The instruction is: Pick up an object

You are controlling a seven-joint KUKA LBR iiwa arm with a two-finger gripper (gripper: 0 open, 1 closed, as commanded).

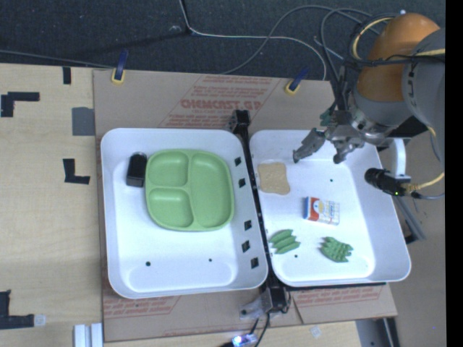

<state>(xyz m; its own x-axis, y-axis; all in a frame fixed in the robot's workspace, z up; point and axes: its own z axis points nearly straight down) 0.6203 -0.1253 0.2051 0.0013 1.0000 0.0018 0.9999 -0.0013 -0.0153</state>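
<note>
My gripper (pixel 319 152) hangs over the far part of the right bin (pixel 376 215), its two fingers spread open with nothing between them. Just left of it and lower lies a flat tan slice (pixel 274 178), like bread. A small red, white and blue carton (pixel 320 210) rests mid-bin. Near the front lie a green pea pod (pixel 283 241) and a dark green leafy piece (pixel 336 249). None of these touches the gripper.
The left bin (pixel 123 230) holds a green divided plate (pixel 190 189) and a small black block (pixel 136 169) at its left. A black divider (pixel 249 194) runs between the bins. Cables cross the dark floor behind the bench.
</note>
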